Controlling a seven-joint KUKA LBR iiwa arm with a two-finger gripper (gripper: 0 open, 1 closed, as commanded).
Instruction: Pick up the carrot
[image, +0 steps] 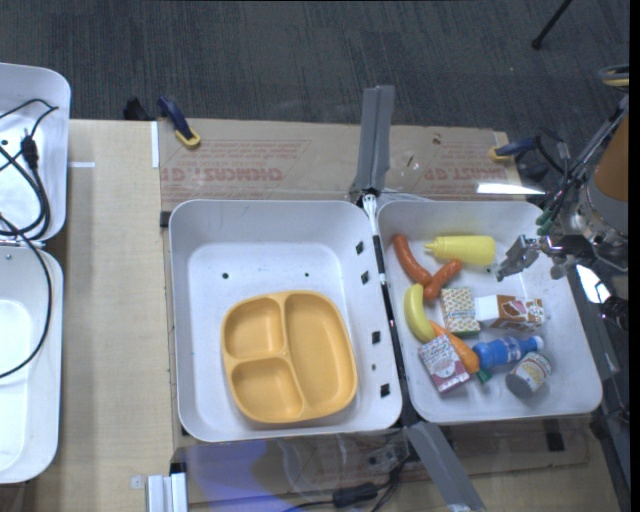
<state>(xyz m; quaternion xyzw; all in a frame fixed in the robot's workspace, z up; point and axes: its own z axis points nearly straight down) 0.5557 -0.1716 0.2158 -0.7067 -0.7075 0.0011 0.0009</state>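
Note:
The carrot (461, 351) is a small orange piece with a green end, lying in the right bin (580, 395) between a red-and-white packet and a blue bottle. My gripper (522, 257) hovers at the bin's upper right, above and to the right of the carrot, just right of a yellow mustard bottle (462, 248). Its fingers (512, 260) look slightly apart with nothing between them.
The right bin also holds two sausages (410, 258), a banana (417, 312), a checked box (459, 309), a milk carton (512, 311), a blue bottle (505, 351) and a tin can (529, 373). The left bin (195, 240) holds a yellow divided plate (288, 355).

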